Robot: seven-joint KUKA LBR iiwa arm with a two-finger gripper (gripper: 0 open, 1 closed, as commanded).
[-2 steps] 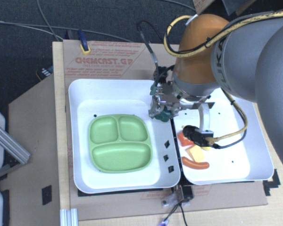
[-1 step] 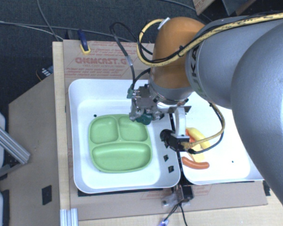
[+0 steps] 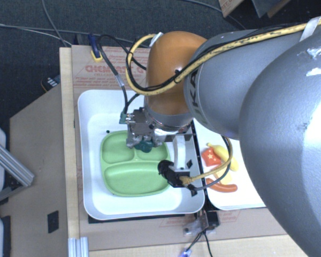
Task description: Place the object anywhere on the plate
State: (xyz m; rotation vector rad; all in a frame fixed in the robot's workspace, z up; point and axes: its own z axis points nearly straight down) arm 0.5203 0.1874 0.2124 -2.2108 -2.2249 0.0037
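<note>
A green plate (image 3: 129,180) with divided sections lies in the left white bin (image 3: 91,159). My gripper (image 3: 143,141) hangs low over the plate's upper sections, close to the ridge between them. A small dark teal thing (image 3: 146,144) sits right at the gripper's tip, against the plate; I cannot make out whether it is gripped or resting there. The orange wrist band (image 3: 168,74) and the grey arm cover the top right of the bin.
The right bin (image 3: 230,201) holds a red piece (image 3: 209,155), a yellow piece (image 3: 224,155) and an orange-red piece (image 3: 224,187). Black cables (image 3: 174,173) hang over the plate's right edge. Cardboard (image 3: 69,143) borders the bins on the left.
</note>
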